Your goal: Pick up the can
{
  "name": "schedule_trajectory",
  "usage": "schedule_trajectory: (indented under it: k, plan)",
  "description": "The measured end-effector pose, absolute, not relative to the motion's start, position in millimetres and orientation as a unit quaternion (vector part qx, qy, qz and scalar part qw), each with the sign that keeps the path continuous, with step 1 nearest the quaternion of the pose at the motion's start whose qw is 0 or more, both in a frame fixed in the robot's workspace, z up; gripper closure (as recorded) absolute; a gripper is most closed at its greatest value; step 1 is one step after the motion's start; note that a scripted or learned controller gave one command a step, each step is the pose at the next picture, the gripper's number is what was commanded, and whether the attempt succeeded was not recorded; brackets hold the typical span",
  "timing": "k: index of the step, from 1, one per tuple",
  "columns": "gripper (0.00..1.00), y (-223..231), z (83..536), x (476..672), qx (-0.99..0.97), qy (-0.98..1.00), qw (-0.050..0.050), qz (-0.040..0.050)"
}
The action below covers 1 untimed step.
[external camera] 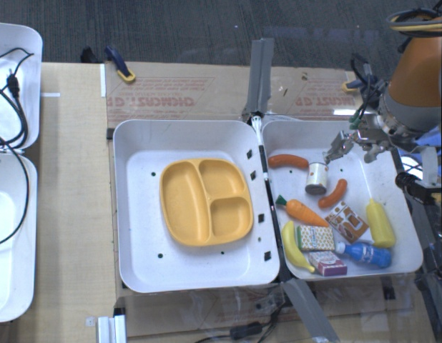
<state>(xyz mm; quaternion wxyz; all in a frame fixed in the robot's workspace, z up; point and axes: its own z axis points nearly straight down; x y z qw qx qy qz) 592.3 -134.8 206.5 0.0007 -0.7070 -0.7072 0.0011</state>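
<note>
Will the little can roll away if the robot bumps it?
Probably. The can looks to be lying on its side on the bin's smooth white floor, so a nudge could roll it. It looks stiff, so it shouldn't squash. Its shiny round side may slip between the gripper's fingers.

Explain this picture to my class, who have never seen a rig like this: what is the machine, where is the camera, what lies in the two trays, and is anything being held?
One camera looks down at a slant on a bench with two shallow white bins. The grey and orange robot arm reaches in from the right, and its gripper hangs above the right bin. Nothing is between its fingers.

The left bin holds a yellow divided plate. The right bin holds toy food: two sausages, a carrot, a banana, a blue bottle, small boxes, and the small silver can lying just below the gripper. That can is what the arm should pick up.
</note>
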Motion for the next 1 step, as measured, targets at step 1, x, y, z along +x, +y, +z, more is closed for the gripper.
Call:
schedule_trajectory:
  k: [1]
  plan:
    - [0.00, -138.8, 91.8, 603.4, -0.702, -0.712, 0.000, 0.0004]
